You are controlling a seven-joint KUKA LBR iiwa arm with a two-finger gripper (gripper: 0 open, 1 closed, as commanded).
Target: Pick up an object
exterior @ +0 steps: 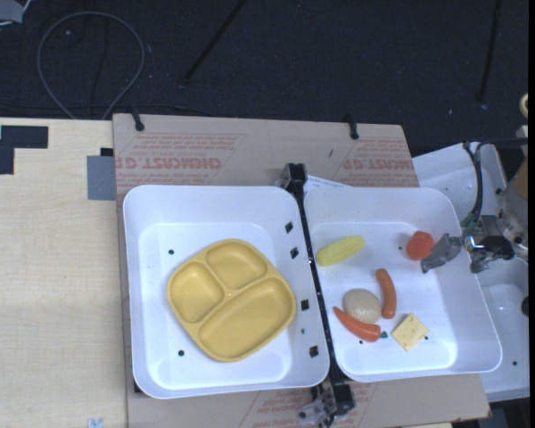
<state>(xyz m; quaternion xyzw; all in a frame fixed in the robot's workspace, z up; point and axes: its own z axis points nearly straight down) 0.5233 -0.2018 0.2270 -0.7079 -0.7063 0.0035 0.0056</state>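
Gripper (pixel 439 255) at the right bin's (pixel 468 350) right side, beside a tomato (pixel 419 244); nothing held.

We see the gripper reaching in from the right, its grey tip just beside the red tomato, touching or nearly so; we cannot tell its finger state. Other pickable things lie in the same bin. A corn cob (pixel 340 250) sits upper left, long axis running left-right, tilted slightly up toward the right. A sausage (pixel 387 292) sits mid-bin, long axis near vertical. A carrot (pixel 358 325) lies lower down, long axis slanting from upper left to lower right, tip toward a cheese wedge (pixel 409 332). A beige round potato (pixel 362 305) touches the carrot. The left bin (pixel 152 230) holds a yellow divided plate (pixel 231 300).
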